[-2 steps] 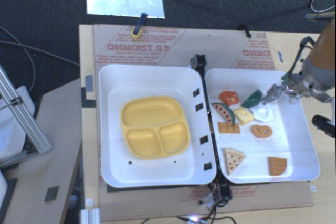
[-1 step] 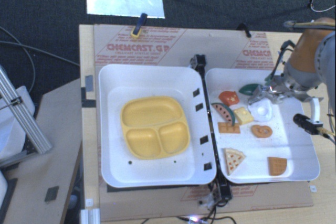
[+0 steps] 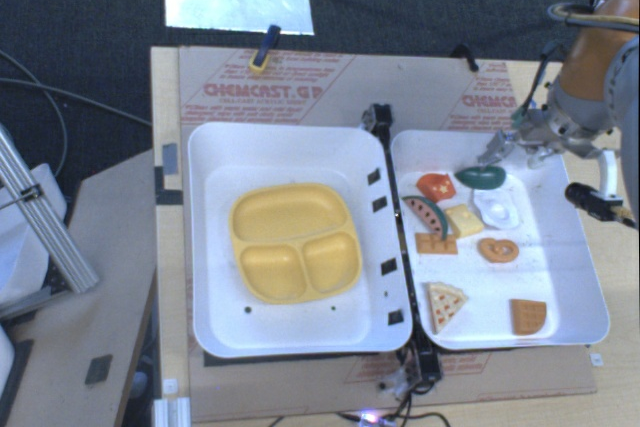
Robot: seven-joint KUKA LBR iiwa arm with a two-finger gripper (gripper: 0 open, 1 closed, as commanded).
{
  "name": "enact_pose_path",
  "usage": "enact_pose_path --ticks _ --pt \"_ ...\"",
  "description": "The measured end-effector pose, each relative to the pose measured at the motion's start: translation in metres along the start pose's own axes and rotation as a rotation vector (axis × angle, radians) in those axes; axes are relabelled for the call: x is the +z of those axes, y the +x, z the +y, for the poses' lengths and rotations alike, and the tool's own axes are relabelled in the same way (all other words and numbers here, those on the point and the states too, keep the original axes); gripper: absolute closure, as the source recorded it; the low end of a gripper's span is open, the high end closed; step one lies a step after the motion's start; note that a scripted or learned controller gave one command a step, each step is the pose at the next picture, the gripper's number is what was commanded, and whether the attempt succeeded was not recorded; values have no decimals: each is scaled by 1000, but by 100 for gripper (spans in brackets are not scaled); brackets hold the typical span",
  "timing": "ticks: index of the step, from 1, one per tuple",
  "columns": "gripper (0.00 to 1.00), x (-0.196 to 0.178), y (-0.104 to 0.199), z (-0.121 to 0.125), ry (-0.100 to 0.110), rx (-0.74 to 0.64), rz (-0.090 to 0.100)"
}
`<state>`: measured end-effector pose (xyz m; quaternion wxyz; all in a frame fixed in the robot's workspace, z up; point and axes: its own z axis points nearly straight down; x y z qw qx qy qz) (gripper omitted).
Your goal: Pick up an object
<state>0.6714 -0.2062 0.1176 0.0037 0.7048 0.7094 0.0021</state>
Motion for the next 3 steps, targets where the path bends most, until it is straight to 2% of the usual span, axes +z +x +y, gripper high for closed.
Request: enact_pose_path --ticks 1,2,3 --pt "0 21 104 0 2 -6 5" --pt "0 -73 176 -46 4 -4 5" --pt "0 8 108 -82 13 11 1"
